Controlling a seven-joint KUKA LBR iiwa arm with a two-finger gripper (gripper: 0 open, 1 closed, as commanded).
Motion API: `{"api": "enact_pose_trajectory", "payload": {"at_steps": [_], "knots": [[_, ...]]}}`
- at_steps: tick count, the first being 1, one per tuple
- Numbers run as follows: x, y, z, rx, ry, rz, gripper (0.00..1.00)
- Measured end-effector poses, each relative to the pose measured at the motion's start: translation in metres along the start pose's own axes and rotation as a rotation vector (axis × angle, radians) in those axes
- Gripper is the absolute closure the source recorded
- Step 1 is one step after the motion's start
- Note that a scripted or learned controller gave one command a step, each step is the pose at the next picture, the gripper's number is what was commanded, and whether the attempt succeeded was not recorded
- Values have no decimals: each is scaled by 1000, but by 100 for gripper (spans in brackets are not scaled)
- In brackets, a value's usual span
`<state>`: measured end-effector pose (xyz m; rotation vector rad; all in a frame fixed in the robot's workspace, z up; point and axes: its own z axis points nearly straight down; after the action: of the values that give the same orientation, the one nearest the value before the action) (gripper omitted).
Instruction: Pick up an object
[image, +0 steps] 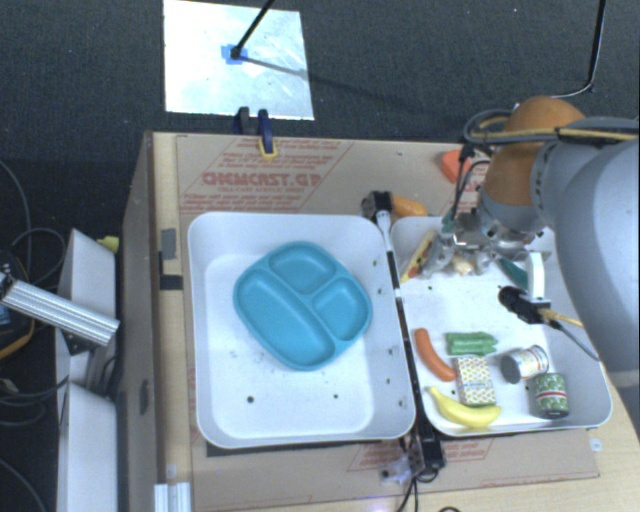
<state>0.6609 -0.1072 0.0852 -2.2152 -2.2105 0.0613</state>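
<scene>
Where writing can be read: red print on the cardboard sheet under both bins, seemingly "CHEMCAST GP"; the labels on the box and the cans are too small to read.
Gripper: low over the far end of the right bin, above a cluster of small items. How far it is open cannot be told, nor whether it has hold of anything.
Left bin: one blue divided plate, lying flat near the middle.
Right bin, near end: a banana along the near wall; a patterned box just behind it, touching; an orange carrot to the left of the box; a green packet behind the box.
Right bin, near-right corner: a silver can on its side; a green-labelled can upright just beside it.
Outside the bins: a small orange thing on the cardboard sheet, just beyond the far-left corner of the right bin.
</scene>
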Motion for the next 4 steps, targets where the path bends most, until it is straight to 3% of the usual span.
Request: {"api": "enact_pose_trajectory", "payload": {"at_steps": [4], "knots": [[-1, 0, 0, -2, 2, 1, 0]]}}
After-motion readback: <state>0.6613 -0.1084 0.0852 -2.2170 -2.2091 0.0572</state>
